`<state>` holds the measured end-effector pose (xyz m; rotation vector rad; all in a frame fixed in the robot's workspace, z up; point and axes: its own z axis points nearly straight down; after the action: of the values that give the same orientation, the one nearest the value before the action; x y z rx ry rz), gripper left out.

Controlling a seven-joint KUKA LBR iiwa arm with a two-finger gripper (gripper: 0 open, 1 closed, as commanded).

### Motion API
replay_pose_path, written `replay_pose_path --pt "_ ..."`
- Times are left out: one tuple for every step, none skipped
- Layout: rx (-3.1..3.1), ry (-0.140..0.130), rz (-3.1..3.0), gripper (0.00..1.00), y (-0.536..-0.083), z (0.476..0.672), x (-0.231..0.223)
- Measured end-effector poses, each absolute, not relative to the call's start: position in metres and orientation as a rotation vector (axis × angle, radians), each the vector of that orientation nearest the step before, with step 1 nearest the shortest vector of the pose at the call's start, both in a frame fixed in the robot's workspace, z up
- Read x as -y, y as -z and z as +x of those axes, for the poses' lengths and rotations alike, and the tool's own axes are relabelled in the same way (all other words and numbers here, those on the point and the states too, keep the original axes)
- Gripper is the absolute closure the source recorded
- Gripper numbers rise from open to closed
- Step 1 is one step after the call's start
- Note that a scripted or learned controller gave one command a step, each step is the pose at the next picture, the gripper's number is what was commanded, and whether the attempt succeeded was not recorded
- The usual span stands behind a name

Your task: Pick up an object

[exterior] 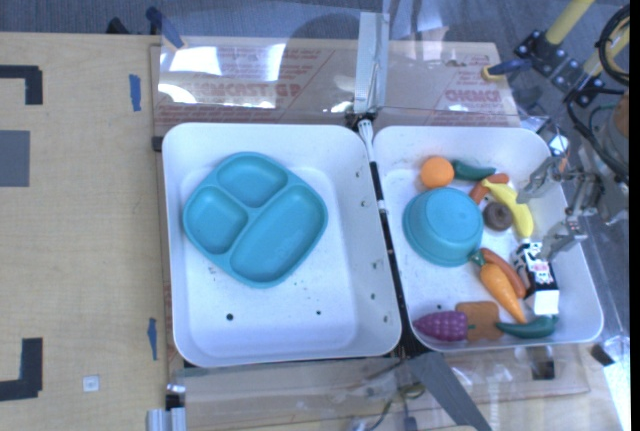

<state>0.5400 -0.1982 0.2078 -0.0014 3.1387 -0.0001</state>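
Though its label stays unreadable, a small white carton beside the carrot; tool state unclear.

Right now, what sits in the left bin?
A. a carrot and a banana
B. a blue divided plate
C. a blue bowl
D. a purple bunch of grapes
B: the blue divided plate lies alone in the left bin, while the blue bowl, carrot, banana and grapes are all in the right bin.
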Motion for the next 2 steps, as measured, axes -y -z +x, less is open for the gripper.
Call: replay_pose_path --pt "-3.126 0.007 0.058 0.00 -0.107 0.562 0.217" --pt "-3.086 0.000 0.539 0.00 -0.087 0.619 0.205"
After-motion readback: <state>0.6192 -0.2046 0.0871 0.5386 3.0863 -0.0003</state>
